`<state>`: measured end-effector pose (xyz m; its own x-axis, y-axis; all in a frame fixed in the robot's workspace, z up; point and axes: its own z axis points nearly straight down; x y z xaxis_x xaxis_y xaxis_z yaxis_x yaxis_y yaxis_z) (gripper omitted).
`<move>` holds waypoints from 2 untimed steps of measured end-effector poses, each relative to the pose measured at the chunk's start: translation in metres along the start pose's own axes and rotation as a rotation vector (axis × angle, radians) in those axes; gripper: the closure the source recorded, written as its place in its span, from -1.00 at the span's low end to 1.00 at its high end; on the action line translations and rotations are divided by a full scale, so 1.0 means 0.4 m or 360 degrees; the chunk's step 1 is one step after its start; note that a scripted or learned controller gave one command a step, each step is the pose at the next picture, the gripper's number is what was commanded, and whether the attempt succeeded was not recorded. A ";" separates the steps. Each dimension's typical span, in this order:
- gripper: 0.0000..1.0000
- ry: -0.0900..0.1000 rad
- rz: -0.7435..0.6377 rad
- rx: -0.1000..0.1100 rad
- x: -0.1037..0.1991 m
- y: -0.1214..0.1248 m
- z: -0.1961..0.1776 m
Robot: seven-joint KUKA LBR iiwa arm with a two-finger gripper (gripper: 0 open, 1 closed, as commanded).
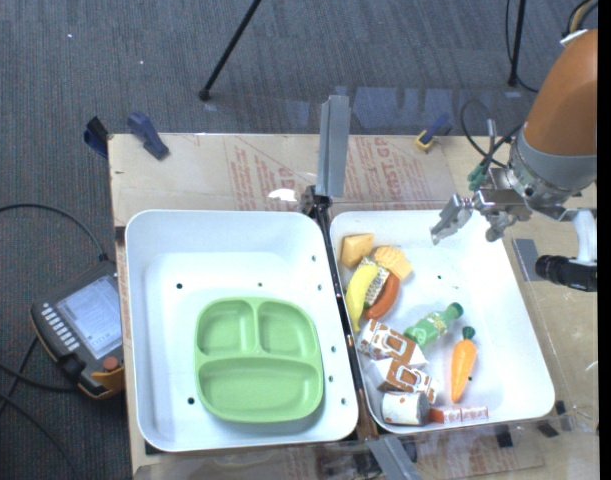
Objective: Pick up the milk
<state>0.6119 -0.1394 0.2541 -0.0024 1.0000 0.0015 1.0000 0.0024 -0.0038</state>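
Note:
The milk (389, 344) is a brown-and-white carton lying on its side in the lower left part of the right bin (515, 298). A second similar carton (406, 377) lies just below it. My gripper (469, 226) hovers over the bin's upper right area, well above and to the right of the cartons. Its two fingers are spread open with nothing between them.
Around the cartons in the right bin lie a banana (359, 290), an orange-brown food piece (383, 293), a yellow wedge (357, 248), a green bottle (432, 324), a carrot (463, 363) and a white cup (402, 408). The left bin (155, 268) holds a green divided plate (257, 360).

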 end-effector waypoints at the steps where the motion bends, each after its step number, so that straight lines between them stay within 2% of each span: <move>1: -1.00 0.0002 0.0703 0.0005 0.025 -0.125 0.258; 2: -1.00 0.0001 0.0886 0.0006 0.098 -0.221 0.423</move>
<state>0.5229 -0.1001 0.0854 0.5263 0.8503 -0.0011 0.8503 -0.5263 -0.0081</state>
